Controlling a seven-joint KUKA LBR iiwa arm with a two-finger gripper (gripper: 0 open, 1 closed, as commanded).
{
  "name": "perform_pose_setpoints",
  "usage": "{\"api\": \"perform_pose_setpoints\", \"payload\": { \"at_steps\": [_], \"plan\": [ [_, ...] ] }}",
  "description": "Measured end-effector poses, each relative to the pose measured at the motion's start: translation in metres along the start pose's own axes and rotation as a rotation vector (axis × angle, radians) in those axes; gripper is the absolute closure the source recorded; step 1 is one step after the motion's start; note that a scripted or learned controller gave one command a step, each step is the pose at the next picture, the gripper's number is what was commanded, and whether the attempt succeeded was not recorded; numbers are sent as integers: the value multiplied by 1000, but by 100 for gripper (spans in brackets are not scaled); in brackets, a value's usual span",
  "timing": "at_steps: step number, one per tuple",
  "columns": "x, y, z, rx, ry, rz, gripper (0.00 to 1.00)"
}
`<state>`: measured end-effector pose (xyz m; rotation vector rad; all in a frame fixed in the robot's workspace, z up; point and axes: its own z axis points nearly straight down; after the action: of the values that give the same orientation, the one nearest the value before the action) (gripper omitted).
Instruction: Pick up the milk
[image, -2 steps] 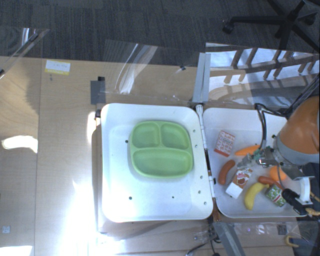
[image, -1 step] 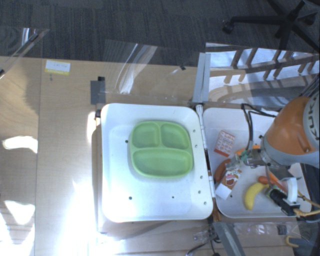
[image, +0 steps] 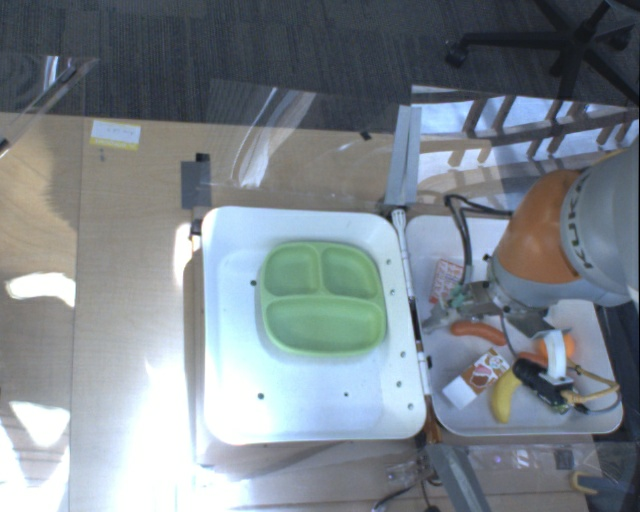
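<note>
Right bin (image: 600, 425): you have the milk (image: 480, 374) lying near its front edge, just beside a banana (image: 504, 397). Gripper (image: 452, 303) over the bin's left side, apart from the milk; you cannot tell how wide it stands. Left bin (image: 300, 225): green plate (image: 322, 300).

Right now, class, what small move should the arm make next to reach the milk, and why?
Probably slide the hand toward the view's bottom edge, to above the milk carton: the carton lies beside the banana, apart from the hand.
</note>
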<state>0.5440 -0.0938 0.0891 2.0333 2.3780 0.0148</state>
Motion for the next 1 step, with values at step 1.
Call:
{"api": "perform_pose_setpoints", "payload": {
  "at_steps": [1],
  "plan": [
    [2,-53,-1,0,-2,-33,0]
  ]
}}
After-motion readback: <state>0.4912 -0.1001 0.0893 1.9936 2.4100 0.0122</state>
